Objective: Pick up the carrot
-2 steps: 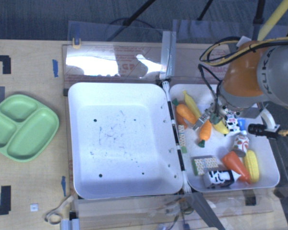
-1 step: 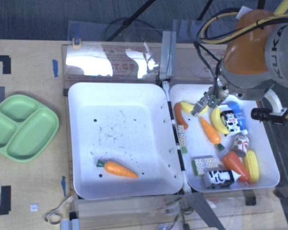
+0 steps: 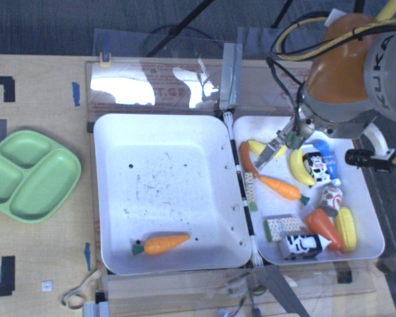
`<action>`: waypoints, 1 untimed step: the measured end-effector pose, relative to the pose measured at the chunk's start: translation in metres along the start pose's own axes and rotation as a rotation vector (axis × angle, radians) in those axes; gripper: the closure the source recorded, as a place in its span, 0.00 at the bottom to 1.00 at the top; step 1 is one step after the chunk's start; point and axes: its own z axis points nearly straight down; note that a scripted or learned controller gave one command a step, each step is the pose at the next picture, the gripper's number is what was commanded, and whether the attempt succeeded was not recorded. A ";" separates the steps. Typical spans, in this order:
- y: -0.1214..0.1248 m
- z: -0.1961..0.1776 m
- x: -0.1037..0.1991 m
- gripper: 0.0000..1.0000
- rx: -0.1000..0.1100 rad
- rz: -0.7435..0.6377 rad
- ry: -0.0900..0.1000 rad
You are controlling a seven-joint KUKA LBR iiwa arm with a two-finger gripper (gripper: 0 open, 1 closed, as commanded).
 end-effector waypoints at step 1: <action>-0.068 0.092 -0.013 0.00 0.002 0.063 0.002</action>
